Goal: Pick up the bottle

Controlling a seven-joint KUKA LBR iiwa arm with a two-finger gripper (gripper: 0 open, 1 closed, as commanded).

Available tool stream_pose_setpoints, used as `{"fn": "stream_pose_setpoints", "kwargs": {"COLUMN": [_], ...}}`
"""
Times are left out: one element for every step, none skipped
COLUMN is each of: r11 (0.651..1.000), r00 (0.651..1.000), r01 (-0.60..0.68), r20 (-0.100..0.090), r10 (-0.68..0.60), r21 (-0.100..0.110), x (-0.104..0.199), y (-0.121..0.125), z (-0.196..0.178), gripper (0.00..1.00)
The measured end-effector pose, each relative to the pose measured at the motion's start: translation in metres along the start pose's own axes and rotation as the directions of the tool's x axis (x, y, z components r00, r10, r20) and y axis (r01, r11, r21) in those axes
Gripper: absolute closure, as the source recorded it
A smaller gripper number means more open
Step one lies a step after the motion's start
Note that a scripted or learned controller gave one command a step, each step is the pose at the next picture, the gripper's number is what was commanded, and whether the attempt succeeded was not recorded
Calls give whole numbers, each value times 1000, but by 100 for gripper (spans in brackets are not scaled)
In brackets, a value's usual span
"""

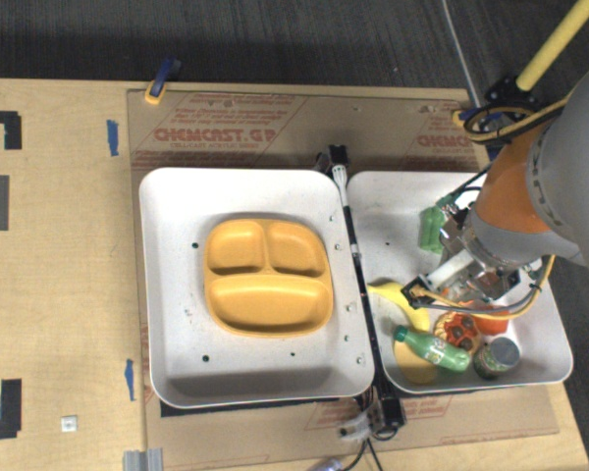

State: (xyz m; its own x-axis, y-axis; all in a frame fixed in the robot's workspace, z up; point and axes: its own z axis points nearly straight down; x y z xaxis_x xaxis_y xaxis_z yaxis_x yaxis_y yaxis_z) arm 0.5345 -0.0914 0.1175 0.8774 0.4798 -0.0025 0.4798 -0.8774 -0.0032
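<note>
Two white bins, one yellow tray, one bottle

Bright, even light falls from overhead, and the two shallow white plastic bins come up nearly washed out, with a soft sheen on the glossy yellow three-compartment tray. Shadows are short and faint, just a thin dark line under the bins' near rims and a soft patch beneath the grey arm with its orange band. Focus is fair across the pale cardboard bench top, though small clutter in the right bin looks soft and grainy.
</note>
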Motion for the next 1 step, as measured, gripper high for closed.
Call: {"fn": "stream_pose_setpoints", "kwargs": {"r11": [1000], "r00": [1000], "r01": [0], "r20": [-1], "r10": [0], "r21": [0], "x": [0], "y": [0], "z": [0], "gripper": [0]}}
